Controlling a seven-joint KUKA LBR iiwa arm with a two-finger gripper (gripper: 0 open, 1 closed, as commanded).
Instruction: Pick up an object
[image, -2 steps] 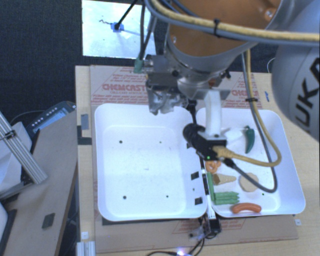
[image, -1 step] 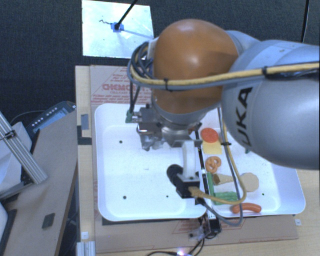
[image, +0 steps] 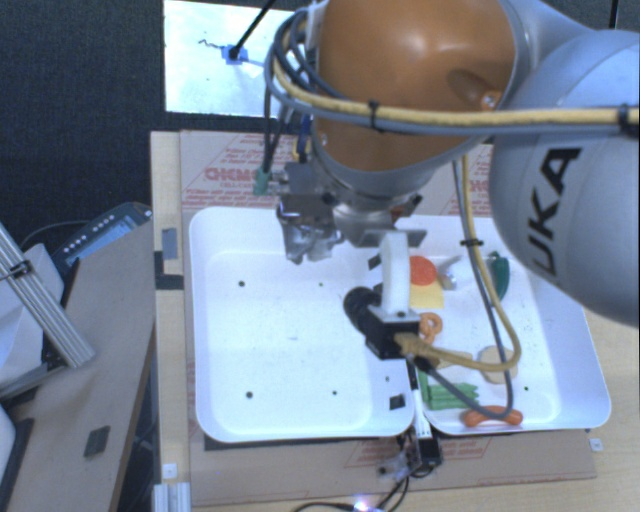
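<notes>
While the gripper (image: 308, 240) hangs above the far part of the left-hand bin (image: 260, 350), whether it is open or closed cannot be told. The nearest candidate is a red-orange piece (image: 422, 268) in the right-hand bin (image: 565, 385). It lies to the gripper's view-right, slightly nearer the camera, touching a yellow piece (image: 432, 297). It appears rounded, with no clear long axis. Reaching it likely requires a sideways traverse over the shared rims.

Brown cardboard (image: 215, 170) lies under the two white bins (image: 260, 340), a grey handset (image: 100, 235) to its left.
</notes>
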